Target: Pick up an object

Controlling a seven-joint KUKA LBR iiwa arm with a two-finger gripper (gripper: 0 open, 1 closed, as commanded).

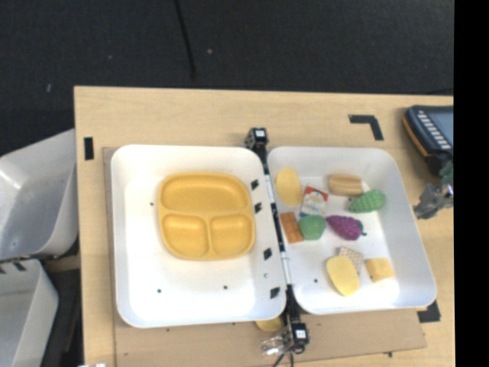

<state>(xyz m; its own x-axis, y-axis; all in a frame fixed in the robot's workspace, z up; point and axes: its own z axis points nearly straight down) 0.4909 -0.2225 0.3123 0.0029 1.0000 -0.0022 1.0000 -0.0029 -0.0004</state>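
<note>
The right bin (409,228) holds several toy foods. A pale yellow piece (288,186) lies at its left wall, with a bread roll (345,184) and a small red and white packet (313,199) beside it. A bumpy green piece (368,201), purple grapes (344,225), a round green piece (311,227) and an orange block (289,228) lie mid-bin. Near the front sit a yellow pear-shaped piece (342,275) and a yellow cube (379,269). A grey part that looks like my gripper (432,197) pokes in at the right edge, outside the bin's right rim and apart from every object.
The left bin (137,281) holds a yellow divided plate (206,214). A dark handheld device (429,128) lies on the bench at the far right. Clips join the two bins along their shared wall. A small yellow thing (269,325) peeks out under the front rim.
</note>
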